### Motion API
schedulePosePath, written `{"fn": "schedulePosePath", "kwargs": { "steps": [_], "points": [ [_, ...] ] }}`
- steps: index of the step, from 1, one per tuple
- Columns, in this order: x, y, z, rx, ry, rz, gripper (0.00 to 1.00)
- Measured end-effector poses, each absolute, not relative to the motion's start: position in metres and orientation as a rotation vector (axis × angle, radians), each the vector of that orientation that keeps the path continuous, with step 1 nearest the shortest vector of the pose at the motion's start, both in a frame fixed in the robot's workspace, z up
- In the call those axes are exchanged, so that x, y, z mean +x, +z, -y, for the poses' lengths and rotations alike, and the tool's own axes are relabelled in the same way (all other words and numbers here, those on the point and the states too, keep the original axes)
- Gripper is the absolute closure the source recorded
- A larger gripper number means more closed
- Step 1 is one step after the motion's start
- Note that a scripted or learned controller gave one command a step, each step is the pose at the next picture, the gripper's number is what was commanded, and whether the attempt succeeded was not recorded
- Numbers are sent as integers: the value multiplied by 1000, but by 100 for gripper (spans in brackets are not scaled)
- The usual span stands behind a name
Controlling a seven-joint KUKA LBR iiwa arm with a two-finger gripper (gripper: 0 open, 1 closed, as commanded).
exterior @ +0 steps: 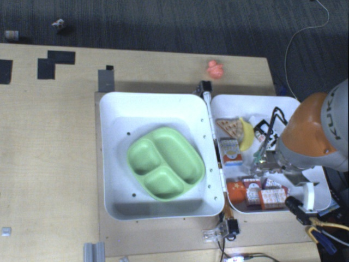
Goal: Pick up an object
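White walls crowd the right bin (pixel 256 100), and the arm sits low in its centre right, gripper (pixel 260 165) down among packed items; whether its jaws are open or shut, I cannot tell. Tight room here. Red packet (pixel 265 195) lies along the bin's lower wall, long axis running left-right, just below the gripper. Small carton (pixel 231 150) stands left of it by the dividing wall. Left bin (pixel 109 146) holds a green divided tray (pixel 165 162), angled diagonally, with open floor all round.
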State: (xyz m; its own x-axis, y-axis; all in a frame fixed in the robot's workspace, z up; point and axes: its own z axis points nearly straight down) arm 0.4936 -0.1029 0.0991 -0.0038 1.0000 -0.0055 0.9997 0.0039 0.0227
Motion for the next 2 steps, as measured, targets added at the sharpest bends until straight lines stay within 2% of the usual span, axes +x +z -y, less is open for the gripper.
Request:
{"fn": "schedulePosePath", "kwargs": {
  "steps": [1,2],
  "points": [
    [494,99,103,2203,19,-2212,0],
    [490,87,87,2211,8,-2213,0]
  ]
}}
